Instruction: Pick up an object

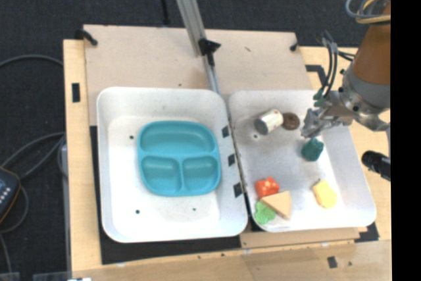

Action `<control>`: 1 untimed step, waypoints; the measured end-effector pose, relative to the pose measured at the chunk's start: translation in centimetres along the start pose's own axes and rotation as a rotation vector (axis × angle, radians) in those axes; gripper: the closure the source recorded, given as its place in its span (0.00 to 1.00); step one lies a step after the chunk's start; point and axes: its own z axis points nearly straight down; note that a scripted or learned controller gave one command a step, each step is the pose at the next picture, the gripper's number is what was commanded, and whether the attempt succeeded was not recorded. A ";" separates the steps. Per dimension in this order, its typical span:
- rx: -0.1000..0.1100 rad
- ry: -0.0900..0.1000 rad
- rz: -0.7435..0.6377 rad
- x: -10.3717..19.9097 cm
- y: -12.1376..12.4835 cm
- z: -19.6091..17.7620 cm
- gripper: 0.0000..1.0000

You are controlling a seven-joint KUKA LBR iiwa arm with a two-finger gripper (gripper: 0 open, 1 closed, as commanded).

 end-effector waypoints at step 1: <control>-0.001 0.001 -0.002 5.0 -0.4 -0.3 1.00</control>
